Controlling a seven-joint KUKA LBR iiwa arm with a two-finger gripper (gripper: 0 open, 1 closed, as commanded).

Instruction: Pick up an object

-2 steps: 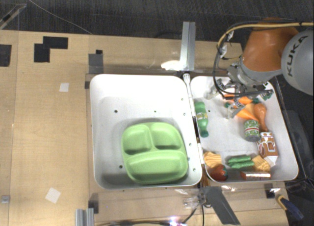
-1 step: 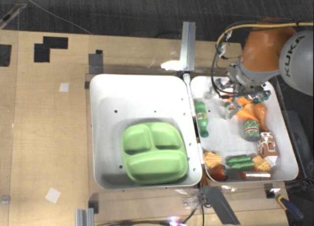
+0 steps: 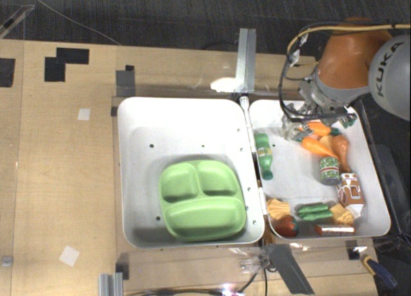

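Observation:
The arm reaches in from the upper right, its orange band (image 3: pixel 347 57) above the far end of the right bin (image 3: pixel 282 179). My gripper (image 3: pixel 300 126) hangs low over that bin's far part, just left of an orange carrot (image 3: pixel 318 145) and close to a small grey piece (image 3: pixel 297 136). A second carrot (image 3: pixel 342 148) lies to the right. Further toys in this bin are a green bottle (image 3: pixel 262 155) by the left wall, a striped can (image 3: pixel 329 169), a small carton (image 3: pixel 350 196) and a green vegetable (image 3: pixel 314 211).
The left bin (image 3: pixel 148 128) holds a green divided plate (image 3: pixel 202 198) at its near side. A ridged yellow piece (image 3: pixel 277 208) and a red tomato (image 3: pixel 286 226) lie at the right bin's near left corner. A metal post (image 3: pixel 246 57) stands behind the bins' divide.

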